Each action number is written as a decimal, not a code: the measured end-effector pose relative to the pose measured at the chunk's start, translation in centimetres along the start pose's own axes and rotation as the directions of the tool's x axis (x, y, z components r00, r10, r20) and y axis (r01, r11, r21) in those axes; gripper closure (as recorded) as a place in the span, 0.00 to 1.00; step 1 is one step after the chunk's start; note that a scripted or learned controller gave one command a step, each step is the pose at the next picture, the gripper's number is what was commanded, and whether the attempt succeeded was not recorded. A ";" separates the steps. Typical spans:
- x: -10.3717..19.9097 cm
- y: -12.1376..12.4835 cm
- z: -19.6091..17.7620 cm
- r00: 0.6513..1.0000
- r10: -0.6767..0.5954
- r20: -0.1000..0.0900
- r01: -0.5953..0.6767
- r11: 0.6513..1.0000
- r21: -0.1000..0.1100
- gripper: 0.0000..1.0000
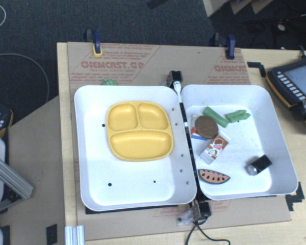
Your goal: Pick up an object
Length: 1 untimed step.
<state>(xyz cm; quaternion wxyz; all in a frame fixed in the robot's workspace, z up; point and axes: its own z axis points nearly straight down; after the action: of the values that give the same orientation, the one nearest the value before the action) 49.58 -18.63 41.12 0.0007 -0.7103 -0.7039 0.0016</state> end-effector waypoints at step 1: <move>-4.0 -1.7 -6.3 1.000 -0.006 0.004 0.006 1.000 -0.012 1.00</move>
<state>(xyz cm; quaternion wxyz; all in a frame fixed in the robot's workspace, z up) 47.87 -22.65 47.42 -0.0050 -0.7081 -0.7061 -0.0010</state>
